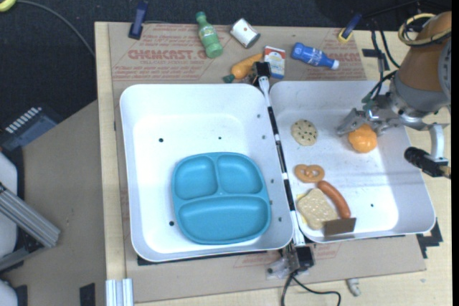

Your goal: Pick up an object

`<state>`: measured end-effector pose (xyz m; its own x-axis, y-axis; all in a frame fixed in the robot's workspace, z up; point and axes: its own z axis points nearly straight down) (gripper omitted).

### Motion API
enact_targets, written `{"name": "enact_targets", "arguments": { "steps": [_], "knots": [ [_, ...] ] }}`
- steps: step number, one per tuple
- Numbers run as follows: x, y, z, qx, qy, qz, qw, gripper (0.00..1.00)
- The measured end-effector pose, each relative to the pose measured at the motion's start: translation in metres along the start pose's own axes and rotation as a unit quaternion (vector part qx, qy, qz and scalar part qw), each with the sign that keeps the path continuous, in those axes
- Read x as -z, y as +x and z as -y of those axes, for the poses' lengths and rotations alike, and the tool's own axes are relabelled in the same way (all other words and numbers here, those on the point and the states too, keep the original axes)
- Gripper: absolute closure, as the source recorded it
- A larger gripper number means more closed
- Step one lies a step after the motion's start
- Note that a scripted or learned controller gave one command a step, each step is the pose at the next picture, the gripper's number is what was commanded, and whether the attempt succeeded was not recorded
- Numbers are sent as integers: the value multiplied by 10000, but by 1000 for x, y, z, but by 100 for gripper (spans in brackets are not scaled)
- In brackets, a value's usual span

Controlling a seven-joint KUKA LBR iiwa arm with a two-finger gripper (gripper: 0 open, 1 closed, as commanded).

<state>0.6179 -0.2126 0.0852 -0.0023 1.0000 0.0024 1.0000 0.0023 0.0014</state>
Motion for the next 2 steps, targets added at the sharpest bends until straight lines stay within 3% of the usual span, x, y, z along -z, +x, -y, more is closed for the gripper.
{"name": "enact_targets", "arguments": {
  "steps": [1, 2],
  "knots": [
    [13, -2, -2, 3, -48, 29, 10000, 100],
    [33, 36, 25, -8, 13, 8, 10000, 100]
  ]
}}
